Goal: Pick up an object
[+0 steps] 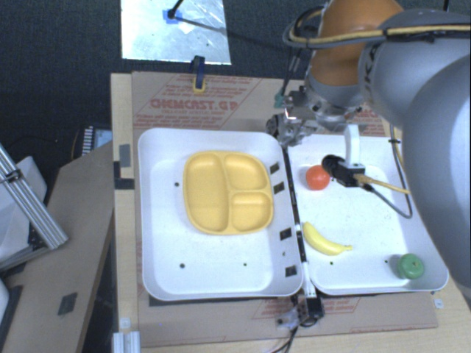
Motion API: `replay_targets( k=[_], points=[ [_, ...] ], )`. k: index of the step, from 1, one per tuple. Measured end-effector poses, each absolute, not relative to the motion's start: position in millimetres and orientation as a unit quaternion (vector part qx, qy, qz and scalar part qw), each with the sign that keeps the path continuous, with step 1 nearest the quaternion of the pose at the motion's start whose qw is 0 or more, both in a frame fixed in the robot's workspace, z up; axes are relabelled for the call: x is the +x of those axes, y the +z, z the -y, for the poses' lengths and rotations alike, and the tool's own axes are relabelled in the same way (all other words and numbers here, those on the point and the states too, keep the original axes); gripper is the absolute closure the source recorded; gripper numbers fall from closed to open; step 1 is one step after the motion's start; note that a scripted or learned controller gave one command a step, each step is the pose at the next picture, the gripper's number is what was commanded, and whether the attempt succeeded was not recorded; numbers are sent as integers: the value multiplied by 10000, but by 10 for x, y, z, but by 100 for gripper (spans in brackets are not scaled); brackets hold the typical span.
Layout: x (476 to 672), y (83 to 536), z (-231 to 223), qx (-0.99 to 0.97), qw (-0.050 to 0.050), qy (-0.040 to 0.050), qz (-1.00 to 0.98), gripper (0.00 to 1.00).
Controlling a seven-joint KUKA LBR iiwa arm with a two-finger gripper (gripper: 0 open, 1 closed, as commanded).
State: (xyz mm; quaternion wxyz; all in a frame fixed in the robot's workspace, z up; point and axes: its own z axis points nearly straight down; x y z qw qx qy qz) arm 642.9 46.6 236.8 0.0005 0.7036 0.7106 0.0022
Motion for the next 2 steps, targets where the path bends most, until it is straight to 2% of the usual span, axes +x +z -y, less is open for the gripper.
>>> replay_targets(
  k=[1, 2],
  points=[
    [6537, 2412, -978, 7036, 1, 22, -7106, 100],
    [6535, 2409, -940, 7051, 6, 9, -7091, 0]
  ],
)
